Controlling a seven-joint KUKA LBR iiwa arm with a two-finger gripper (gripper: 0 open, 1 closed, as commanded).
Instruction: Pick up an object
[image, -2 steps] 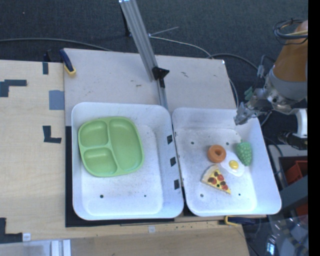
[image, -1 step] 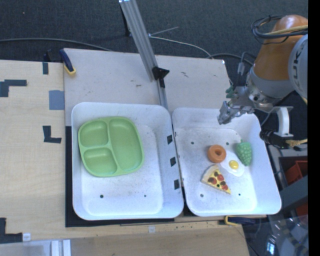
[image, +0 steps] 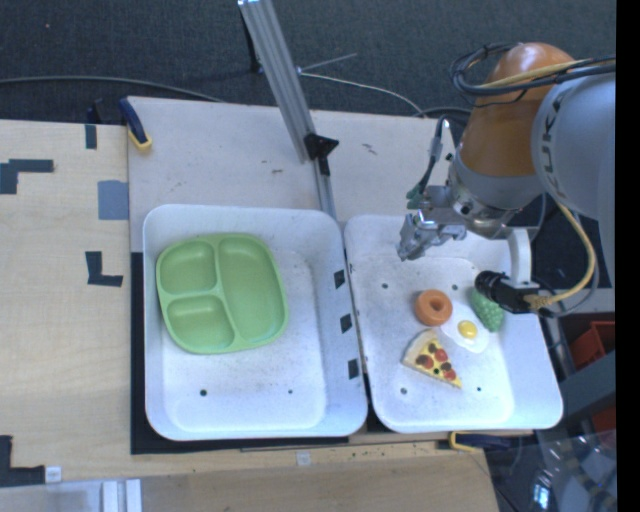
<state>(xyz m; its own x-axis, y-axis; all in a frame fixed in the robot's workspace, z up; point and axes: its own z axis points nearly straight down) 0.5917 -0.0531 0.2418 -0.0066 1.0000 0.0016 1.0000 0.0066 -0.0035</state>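
Grey arm with orange band (image: 520, 110) hangs over right white bin (image: 530, 400); jaws (image: 412, 243) low near bin's upper-left, aperture unreadable, nothing visibly held. Green compartment plate (image: 220, 292) sits in left bin. Pizza-slice toy (image: 433, 357), orange donut (image: 433, 306), fried-egg toy (image: 468, 331), green toy (image: 489, 311) cluster well apart from jaws: straight descent likely closes on bare floor; tight cluster risks nudging neighbours.

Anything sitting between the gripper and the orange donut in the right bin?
Nothing visible. The gripper hangs over the back of the right bin; bare white floor separates it from the donut. The egg, pizza slice and green toy lie beyond.
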